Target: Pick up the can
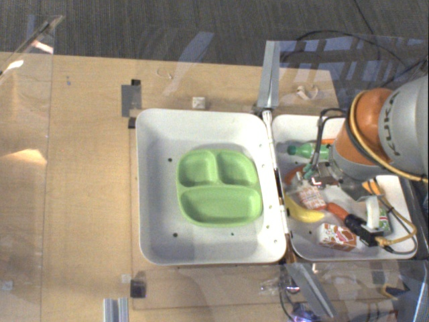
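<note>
What looks like the can [337,237], red-brown with a white patch, lies on its side near the front edge of the right bin [301,248]. My gripper [315,177] hangs low over the middle of that bin, up and to the left of the can and apart from it. Right beneath the gripper lies a red and white packet [312,197]. The arm's grey body and orange band [367,123] hide the bin's back right part.
In the right bin a yellow banana [303,212], an orange carrot [337,212], a green bottle [307,151] and a small green-and-white item [377,217] crowd around the gripper. The left bin [154,200] holds a green divided plate [218,186].
</note>
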{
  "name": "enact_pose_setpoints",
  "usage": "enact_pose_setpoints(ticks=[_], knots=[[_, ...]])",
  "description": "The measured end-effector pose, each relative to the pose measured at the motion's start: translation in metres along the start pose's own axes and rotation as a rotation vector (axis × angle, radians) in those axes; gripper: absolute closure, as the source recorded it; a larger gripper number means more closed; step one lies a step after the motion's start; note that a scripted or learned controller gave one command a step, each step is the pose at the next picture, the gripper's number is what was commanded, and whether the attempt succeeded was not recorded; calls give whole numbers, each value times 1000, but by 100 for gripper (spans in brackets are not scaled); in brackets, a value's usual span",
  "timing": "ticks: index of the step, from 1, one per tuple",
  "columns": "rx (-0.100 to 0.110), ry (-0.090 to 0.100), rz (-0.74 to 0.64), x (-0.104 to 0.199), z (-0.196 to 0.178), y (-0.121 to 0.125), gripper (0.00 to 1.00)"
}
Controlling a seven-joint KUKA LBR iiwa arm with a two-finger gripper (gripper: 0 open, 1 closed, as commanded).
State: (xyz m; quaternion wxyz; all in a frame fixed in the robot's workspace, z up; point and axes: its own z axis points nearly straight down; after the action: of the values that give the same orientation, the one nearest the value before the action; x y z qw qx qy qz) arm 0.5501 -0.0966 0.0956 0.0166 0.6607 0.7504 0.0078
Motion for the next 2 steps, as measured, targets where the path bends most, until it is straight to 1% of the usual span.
enact_pose_setpoints(ticks=[1, 2], knots=[[27, 14, -62, -31, -19, 29, 0], [31, 15, -147, -51, 10, 114, 0]])
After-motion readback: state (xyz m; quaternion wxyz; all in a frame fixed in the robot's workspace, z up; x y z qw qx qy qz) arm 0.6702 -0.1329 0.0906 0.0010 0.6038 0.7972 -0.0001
